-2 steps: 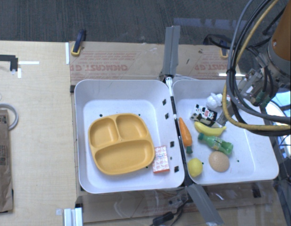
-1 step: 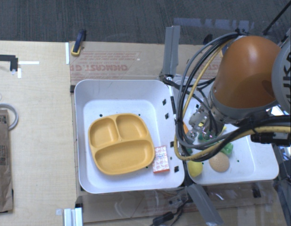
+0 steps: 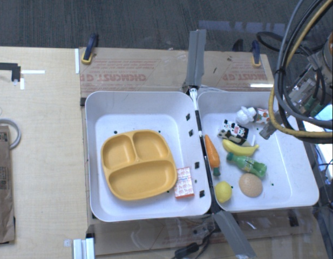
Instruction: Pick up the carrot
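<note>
The carrot (image 3: 211, 151) is orange with a green stub at its near end. It lies in the right bin (image 3: 296, 171) along that bin's left wall, pointing away from the camera. The arm comes in from the upper right behind a bundle of cables. Its gripper (image 3: 266, 130) hangs low over the bin's back middle, right of the carrot and apart from it by the width of the banana (image 3: 239, 147). Nothing shows between its fingers.
Near the carrot lie a black-and-white cow toy (image 3: 235, 131), a green bottle (image 3: 251, 166), a lemon (image 3: 223, 191), a tan egg (image 3: 251, 185) and a white toy (image 3: 245, 114). The left bin (image 3: 96, 144) holds a yellow divided plate (image 3: 139, 163) and a small carton (image 3: 184, 183).
</note>
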Tool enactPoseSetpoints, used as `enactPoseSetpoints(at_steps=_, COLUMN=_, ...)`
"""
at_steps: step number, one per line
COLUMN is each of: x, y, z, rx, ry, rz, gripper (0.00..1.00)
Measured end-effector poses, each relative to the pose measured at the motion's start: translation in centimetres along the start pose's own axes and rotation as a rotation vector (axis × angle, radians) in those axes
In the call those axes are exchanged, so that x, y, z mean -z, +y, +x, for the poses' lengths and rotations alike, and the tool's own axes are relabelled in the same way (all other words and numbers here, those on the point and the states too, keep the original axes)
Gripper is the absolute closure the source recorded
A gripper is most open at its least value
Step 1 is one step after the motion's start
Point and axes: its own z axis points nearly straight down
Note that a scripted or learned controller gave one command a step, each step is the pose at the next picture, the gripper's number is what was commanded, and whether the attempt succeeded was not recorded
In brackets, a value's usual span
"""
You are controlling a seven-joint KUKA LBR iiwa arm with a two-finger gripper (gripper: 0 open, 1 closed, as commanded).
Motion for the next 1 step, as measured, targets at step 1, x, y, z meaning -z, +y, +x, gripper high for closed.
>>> enactPoseSetpoints(at_steps=1, x=-15.57, y=2.93, z=3.21, rx=-0.065, ry=0.0, rz=0.0, gripper=0.0)
